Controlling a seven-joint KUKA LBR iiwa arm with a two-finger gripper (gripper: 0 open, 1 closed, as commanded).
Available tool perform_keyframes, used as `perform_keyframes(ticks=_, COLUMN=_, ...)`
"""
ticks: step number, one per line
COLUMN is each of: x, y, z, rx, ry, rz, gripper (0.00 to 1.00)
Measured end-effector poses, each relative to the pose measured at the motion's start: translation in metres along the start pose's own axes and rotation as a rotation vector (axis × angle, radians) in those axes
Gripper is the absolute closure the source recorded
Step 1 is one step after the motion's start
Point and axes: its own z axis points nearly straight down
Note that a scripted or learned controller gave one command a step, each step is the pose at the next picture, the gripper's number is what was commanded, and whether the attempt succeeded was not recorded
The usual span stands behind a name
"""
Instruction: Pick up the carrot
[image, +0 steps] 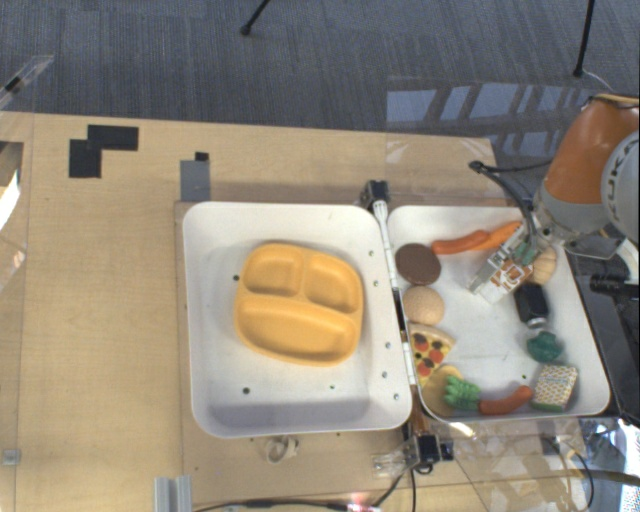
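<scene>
though its grip is unclear, the pincer (505, 268) hovers beside the carrot (474, 241), near a brown disc (418, 264)

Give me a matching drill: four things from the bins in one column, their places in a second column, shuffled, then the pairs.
Things:
1. yellow tray
2. carrot
3. pizza slice
4. brown disc

Places:
A. far end of the right bin, by the gripper
B. middle of the left bin
C. right bin, at its left wall, below the beige ball
D. right bin, above the beige ball

Pairs: 1-B, 2-A, 3-C, 4-D
</scene>
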Motion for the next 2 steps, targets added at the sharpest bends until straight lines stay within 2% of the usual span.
perform_keyframes(ticks=1, x=0.001, y=0.008, z=0.001, rx=-0.009, ry=0.003, rz=0.252, gripper=0.0)
perform_keyframes(ticks=2, x=-0.013, y=0.009, z=-0.174, rx=-0.041, ry=-0.077, rz=0.125, gripper=0.0)
